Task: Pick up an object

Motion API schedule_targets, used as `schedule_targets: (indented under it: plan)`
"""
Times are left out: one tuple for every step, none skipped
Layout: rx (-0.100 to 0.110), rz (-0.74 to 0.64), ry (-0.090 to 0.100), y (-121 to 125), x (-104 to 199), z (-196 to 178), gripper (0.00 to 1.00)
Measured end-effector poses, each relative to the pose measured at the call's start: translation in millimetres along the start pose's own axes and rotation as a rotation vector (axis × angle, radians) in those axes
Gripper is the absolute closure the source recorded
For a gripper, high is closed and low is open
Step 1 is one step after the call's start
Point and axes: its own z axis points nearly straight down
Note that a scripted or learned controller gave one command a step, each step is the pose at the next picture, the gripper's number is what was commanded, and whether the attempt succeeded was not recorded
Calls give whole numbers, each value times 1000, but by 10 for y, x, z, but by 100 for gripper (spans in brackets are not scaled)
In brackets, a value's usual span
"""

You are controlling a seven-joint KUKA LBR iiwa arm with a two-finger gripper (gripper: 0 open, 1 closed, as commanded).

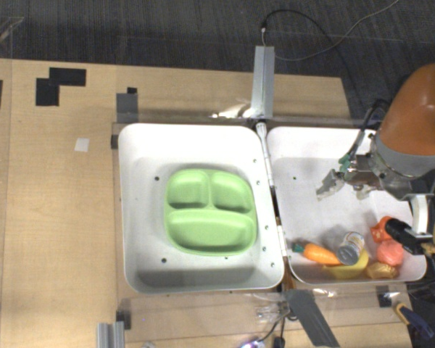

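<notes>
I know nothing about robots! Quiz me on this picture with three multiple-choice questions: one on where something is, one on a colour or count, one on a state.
1. Where does the divided tray lie?
A. left bin
B. right bin
C. on the bench

2. How many compartments has it?
A. two
B. three
C. five

3. What is between the pincer's fingers?
A. the carrot
B. the can
C. nothing

Answers:
1. A, the green tray sits inside the left bin.
2. B, two small ones above one wide one.
3. C, the carrot and can lie at the right bin's near edge, apart from the pincer.
</notes>
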Motion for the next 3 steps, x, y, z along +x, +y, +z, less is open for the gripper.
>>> schedule_targets:
  plan:
    - [-3, -249, -1, 98, -748, 497, 0]
    - [-11, -206, -4, 790, -1022, 1038, 0]
    - [11, -215, 7, 1303, -1007, 1059, 0]
